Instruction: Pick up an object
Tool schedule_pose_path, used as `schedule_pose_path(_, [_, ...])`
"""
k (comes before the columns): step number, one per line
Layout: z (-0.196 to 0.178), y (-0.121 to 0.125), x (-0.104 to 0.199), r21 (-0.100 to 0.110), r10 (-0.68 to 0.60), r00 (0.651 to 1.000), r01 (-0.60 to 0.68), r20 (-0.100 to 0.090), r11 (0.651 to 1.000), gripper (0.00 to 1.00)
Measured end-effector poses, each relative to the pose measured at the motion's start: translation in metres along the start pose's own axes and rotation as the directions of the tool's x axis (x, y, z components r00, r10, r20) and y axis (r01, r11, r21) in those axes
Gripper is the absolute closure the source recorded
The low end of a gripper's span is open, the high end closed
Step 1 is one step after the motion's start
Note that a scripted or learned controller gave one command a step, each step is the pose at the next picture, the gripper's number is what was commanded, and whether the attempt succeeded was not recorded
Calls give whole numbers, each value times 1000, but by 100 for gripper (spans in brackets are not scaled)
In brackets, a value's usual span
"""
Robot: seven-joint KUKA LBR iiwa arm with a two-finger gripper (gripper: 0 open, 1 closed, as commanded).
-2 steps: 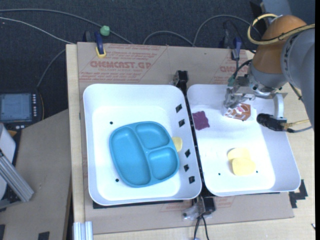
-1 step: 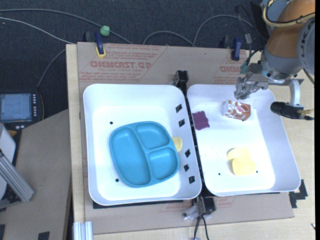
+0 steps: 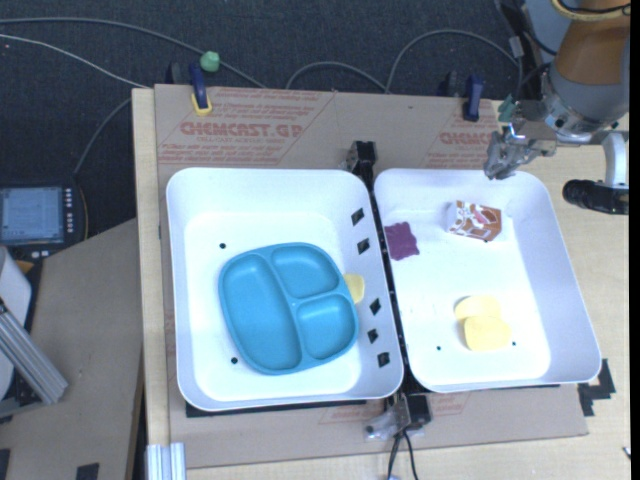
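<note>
My gripper (image 3: 499, 166) hangs over the far edge of the right bin (image 3: 560, 268), its fingertips close together with nothing between them. A brown-and-white wrapped item (image 3: 474, 220) lies just below and left of it in the bin. A purple piece (image 3: 401, 240) rests near the bin's left wall. Two yellow pieces (image 3: 483, 323) lie together toward the near side. In the left bin (image 3: 190, 268) sits a blue divided plate (image 3: 288, 306), and a small yellow piece (image 3: 354, 288) peeks out at its right rim.
A black hinge strip (image 3: 372, 268) runs between the two bins. Clamps (image 3: 201, 93) hold the brown board at its far edge. Cables trail over the dark floor behind. A small screen (image 3: 35, 215) stands at the left.
</note>
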State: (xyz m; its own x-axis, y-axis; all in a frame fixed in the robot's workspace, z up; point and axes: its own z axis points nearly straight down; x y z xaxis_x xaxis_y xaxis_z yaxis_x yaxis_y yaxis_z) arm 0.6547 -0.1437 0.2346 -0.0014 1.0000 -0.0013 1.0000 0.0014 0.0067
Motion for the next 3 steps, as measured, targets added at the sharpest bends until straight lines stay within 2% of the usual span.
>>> schedule_pose_path(1, [-4, -4, 44, 7, -4, 1000, 4, -3, 1000, 100])
schedule_pose_path(2, [8, -3, 99, 9, -5, 1000, 5, -4, 1000, 100])
schedule_pose_path(3, [9, -4, 164, 9, -6, 1000, 6, -5, 1000, 100])
